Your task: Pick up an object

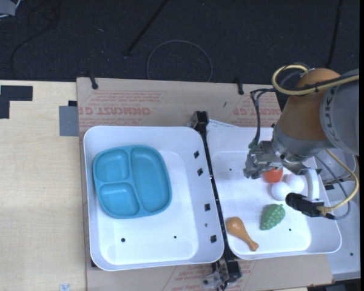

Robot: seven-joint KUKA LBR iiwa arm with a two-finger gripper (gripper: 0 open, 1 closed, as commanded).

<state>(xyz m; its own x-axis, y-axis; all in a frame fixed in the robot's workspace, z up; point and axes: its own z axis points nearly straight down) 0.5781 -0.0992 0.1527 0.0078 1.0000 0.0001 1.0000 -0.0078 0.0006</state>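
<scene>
Here, mirrored red print on the cardboard (147,105) stays unreadable; the end effector's (256,170) grip state I cannot tell.

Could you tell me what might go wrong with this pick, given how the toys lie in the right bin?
The gripper is low beside the orange toy, which sits against the white egg; closing might nudge both aside. The green grape bunch and the chicken drumstick lie close by, so a sweep could scatter them.
</scene>
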